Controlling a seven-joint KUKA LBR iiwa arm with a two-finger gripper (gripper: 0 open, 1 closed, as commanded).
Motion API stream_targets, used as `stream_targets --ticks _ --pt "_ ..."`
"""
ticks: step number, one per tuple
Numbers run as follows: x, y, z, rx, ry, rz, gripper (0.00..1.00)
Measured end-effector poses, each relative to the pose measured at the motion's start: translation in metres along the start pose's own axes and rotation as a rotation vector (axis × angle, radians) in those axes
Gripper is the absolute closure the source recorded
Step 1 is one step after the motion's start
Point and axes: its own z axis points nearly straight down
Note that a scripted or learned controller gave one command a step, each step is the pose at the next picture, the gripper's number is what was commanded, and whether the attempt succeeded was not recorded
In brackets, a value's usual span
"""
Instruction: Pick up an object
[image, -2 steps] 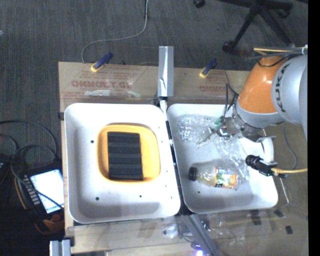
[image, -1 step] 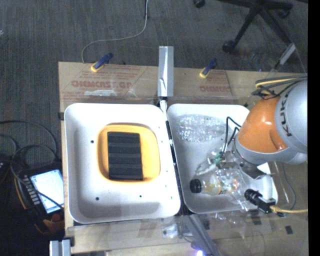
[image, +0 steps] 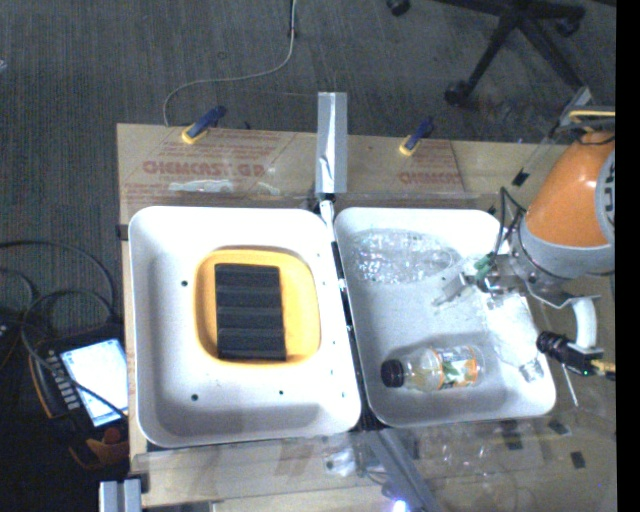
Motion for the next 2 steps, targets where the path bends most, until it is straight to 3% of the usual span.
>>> stream_targets --ticks 1,2 --pt "-0.0282 -0.0534 0.0644 -0.004 0.002 -0.150 0.00" --pt "-0.0274 -0.0526 0.0559 -0.005 0.003 -0.150 1.00"
